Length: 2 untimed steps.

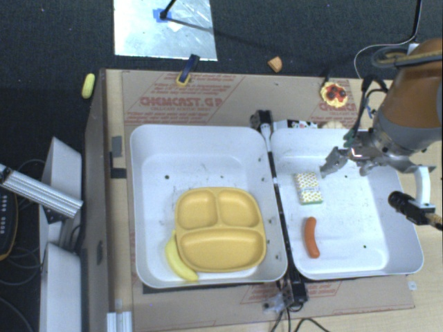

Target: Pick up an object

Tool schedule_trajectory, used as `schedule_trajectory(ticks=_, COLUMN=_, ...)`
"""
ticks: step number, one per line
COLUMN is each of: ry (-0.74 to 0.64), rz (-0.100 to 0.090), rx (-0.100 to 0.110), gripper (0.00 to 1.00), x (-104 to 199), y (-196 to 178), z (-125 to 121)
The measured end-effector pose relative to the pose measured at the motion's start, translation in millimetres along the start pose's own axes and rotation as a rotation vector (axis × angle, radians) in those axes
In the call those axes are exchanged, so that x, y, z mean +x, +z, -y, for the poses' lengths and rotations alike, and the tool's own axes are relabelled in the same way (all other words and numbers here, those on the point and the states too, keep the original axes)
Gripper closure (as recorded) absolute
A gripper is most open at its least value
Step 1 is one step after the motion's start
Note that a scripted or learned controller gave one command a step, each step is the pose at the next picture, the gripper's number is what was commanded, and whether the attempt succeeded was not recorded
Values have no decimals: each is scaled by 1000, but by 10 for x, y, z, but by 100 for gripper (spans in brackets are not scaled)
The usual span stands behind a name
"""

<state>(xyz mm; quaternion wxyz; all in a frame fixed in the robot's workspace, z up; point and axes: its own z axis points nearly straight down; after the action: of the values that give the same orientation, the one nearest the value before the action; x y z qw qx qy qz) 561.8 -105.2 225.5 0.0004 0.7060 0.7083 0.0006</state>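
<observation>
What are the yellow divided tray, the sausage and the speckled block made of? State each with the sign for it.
Yellow divided tray: likely moulded plastic, with a smooth, even colour and soft sheen.
Sausage: probably a plastic or rubber toy, uniformly orange-red and smooth; the look leaves it open.
Speckled block: possibly a sponge or foam, pale with a dotted matte surface; too small to be sure.

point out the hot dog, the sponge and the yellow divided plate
hot dog point(312, 237), camera view, middle of the sausage, right bin
sponge point(308, 187), camera view, centre of its dotted top face, right bin
yellow divided plate point(221, 229), camera view, ridge between its compartments, left bin
</observation>
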Motion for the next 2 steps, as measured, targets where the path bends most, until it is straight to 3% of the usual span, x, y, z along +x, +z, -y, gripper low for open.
schedule_trajectory(ticks=1, ry=2, rz=-1, rx=5, gripper=0, x=189, y=1288, z=459)
schedule_trajectory(ticks=2, ry=3, rz=0, rx=1, gripper=0, x=189, y=1413, z=754)
